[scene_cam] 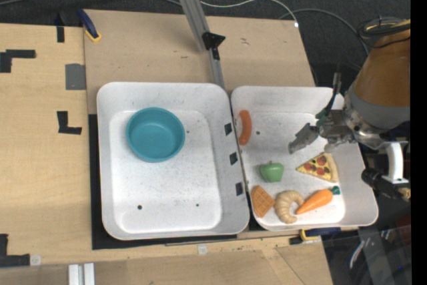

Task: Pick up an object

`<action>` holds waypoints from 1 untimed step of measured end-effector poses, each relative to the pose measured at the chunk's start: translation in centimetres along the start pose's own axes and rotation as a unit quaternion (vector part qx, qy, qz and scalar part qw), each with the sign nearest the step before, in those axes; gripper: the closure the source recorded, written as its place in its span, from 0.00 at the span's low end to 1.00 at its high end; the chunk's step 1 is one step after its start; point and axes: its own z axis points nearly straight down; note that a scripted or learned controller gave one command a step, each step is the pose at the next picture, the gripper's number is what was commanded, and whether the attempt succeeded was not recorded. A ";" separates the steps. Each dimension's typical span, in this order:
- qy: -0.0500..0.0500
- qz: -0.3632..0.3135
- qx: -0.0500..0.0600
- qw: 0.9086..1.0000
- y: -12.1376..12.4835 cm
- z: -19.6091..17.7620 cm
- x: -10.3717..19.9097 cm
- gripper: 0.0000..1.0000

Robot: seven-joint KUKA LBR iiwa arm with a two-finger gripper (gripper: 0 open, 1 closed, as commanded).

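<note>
Pizza slice (319,167), lower right of the frame, lies just below our jaws, whose state we cannot tell. Beside it sit green pepper (271,171), carrot (315,200) and croissant (288,203). Nothing is lifted yet; picking remains.

Two bins sit side by side on the tabletop (40,77). The left bin (113,210) holds a bowl (155,134) in its rear left part. In the right bin (280,100), a sausage (244,127) lies near the left wall, a pepper (271,171) sits mid-bin, a pizza slice (319,167) lies to its right, and along the front lie a waffle (262,200), a croissant (287,205) and a carrot (314,201). The gripper (303,138) hangs above the pizza slice's rear left.
</note>
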 end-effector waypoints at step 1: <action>0.000 0.000 0.000 1.000 0.0 0.0 0.0 0.00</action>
